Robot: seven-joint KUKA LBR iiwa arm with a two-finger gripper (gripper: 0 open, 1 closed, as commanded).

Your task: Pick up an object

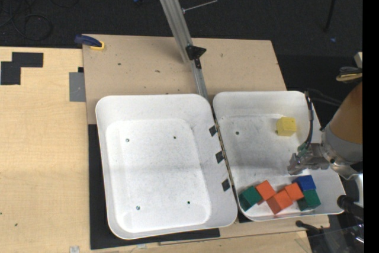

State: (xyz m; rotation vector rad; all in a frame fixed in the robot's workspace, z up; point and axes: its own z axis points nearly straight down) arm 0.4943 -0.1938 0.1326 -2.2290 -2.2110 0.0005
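My gripper [301, 160] sits low inside the right bin [254, 112], toward its right side, just far of the block cluster. Can't tell how it's set; nothing visibly between the tips. My arm [349, 127] comes in from the right edge, orange band showing above the grey wrist.

Blocks, all in the right bin:
- yellow block [286, 126] alone in the far right part, just far and left of my gripper, apart from it.
- blue block [306, 183] directly near of my gripper, very close; contact unclear.
- orange block [265, 189] in the near part, left of the cluster's middle.
- second orange block [285, 197], larger, may be two pieces touching, just right of the first.
- green block [251, 197] at the cluster's left end, touching the first orange one.
- dark green block [308, 201] at the right end, just near of the blue.

Cluster is packed along the near wall, pieces touching or nearly so.

Left bin [112, 112] sits beside the right bin; black clips [218, 156] along the shared edge. An aluminium rail [174, 15] slants from the far side toward the seam between the bins. Wooden bench [148, 62] under it all; small blue-and-yellow item [90, 41] at its far left corner.
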